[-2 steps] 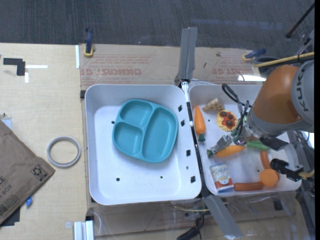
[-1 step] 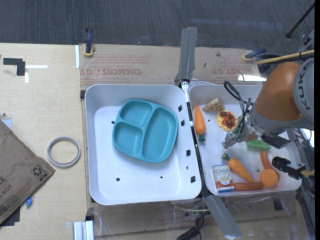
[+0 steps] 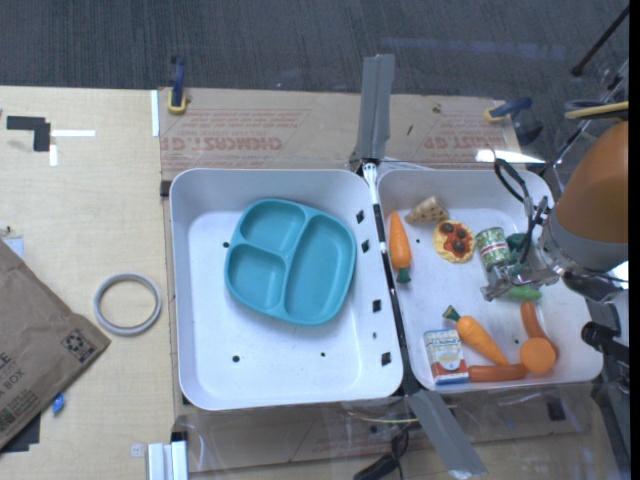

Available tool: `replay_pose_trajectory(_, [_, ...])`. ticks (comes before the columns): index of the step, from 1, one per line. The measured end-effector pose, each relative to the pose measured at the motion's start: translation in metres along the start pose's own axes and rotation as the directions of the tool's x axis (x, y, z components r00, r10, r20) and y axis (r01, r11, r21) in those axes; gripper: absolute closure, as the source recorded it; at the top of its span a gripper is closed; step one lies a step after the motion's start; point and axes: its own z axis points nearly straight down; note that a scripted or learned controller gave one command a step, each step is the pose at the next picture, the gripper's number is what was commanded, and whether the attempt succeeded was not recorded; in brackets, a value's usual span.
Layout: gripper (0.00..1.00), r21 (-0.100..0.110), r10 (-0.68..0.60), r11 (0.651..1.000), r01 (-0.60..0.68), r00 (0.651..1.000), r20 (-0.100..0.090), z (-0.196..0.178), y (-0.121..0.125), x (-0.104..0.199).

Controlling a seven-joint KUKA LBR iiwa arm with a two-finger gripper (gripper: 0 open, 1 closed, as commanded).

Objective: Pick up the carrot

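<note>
Two carrots lie in the right bin [image 3: 480, 182]. One carrot [image 3: 399, 243] rests along the bin's left wall, its green end toward the front. The other carrot [image 3: 478, 336] lies slantwise near the front, with its green top pointing up-left. My gripper [image 3: 503, 287] hangs low over the right half of this bin, just below a tin can [image 3: 490, 248]. It is up and to the right of the front carrot and apart from it. Something green [image 3: 528, 290] shows right beside the gripper.
The right bin also holds a pizza slice [image 3: 454, 240], a pale wedge [image 3: 428, 210], a small carton [image 3: 445, 356], a sausage [image 3: 495, 372], an orange [image 3: 538, 354] and a reddish stick [image 3: 530, 318]. A teal divided plate [image 3: 290, 260] lies in the left bin [image 3: 200, 298].
</note>
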Motion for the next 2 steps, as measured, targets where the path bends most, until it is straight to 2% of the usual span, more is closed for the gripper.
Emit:
replay_pose_trajectory(1, [0.0,0.0,0.0,1.0,0.0,1.0,0.0,0.0,0.0,0.0])
replay_pose_trajectory(2, [0.0,-0.007,-0.081,0.997,0.081,0.997,0.003,0.05,-0.023,0.028])
